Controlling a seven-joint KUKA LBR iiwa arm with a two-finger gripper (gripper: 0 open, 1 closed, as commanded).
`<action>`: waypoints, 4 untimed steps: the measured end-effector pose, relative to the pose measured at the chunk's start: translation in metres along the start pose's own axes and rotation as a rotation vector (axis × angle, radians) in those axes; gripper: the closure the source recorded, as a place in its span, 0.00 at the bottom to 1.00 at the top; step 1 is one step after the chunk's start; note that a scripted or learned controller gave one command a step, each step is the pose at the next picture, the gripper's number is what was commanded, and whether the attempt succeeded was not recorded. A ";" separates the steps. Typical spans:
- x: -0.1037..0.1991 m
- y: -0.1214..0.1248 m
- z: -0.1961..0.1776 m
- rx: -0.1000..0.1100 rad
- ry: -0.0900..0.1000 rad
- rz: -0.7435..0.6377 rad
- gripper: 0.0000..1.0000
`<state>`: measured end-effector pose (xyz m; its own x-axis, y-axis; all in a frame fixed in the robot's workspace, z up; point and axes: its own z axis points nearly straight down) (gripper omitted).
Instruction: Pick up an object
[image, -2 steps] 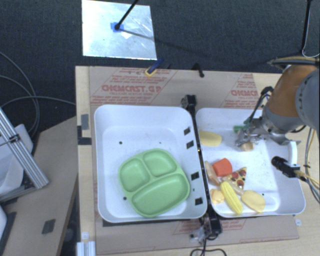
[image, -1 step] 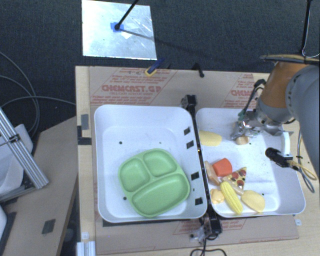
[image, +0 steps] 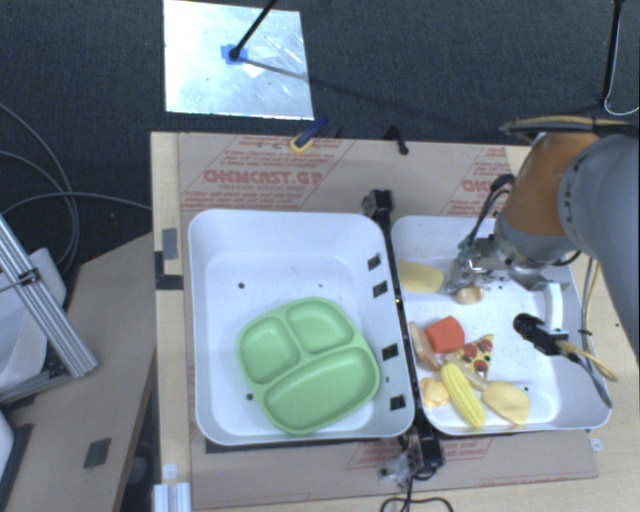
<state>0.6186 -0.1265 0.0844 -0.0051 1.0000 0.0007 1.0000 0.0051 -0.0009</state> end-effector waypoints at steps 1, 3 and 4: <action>-0.053 0.053 -0.065 -0.012 -0.005 0.003 1.00; 0.038 0.009 0.001 0.002 0.001 -0.001 1.00; 0.039 -0.029 0.000 0.002 0.000 0.005 1.00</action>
<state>0.5893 -0.0876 0.0841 -0.0005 1.0000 0.0010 1.0000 0.0005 -0.0025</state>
